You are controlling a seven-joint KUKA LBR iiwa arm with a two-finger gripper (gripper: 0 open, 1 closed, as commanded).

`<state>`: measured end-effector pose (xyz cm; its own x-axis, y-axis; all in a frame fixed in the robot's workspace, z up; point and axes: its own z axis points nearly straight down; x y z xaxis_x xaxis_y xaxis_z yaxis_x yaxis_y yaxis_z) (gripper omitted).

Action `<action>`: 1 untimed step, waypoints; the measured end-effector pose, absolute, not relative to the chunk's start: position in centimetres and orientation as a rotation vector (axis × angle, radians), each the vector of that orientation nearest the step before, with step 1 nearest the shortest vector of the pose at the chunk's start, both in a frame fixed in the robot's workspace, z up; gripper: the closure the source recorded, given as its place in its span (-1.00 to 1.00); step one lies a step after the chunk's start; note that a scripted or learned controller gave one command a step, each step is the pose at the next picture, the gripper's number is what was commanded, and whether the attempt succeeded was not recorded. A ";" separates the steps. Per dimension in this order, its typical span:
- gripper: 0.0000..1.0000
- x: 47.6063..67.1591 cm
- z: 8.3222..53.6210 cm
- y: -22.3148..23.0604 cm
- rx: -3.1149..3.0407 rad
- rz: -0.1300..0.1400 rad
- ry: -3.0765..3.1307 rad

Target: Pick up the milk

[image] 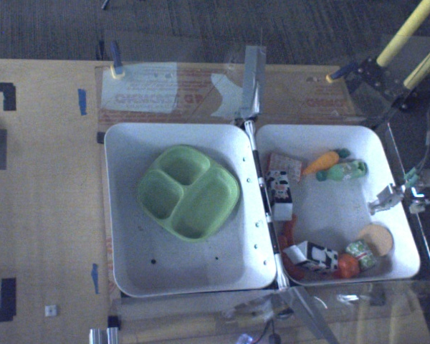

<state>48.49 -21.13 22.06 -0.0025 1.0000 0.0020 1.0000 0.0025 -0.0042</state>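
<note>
Two white bins (122, 192) are counted, one green divided plate (188, 190), two cow-patterned milk cartons (279, 189), one carrot (321, 163) and one tomato (347, 266).

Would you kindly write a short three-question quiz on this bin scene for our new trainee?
1. True or false: the green divided plate lies in the left bin.
2. Which bin holds the carrot: A left, B right?
3. Fill in: the cow-patterned milk carton lies against the right bin's ____ wall.

Key: 1 true; 2 B; 3 left. The gripper sits at the right bin's right edge.
</note>
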 end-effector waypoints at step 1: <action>-1.00 48.0 12.7 -16.2 -2.034 0.001 -2.390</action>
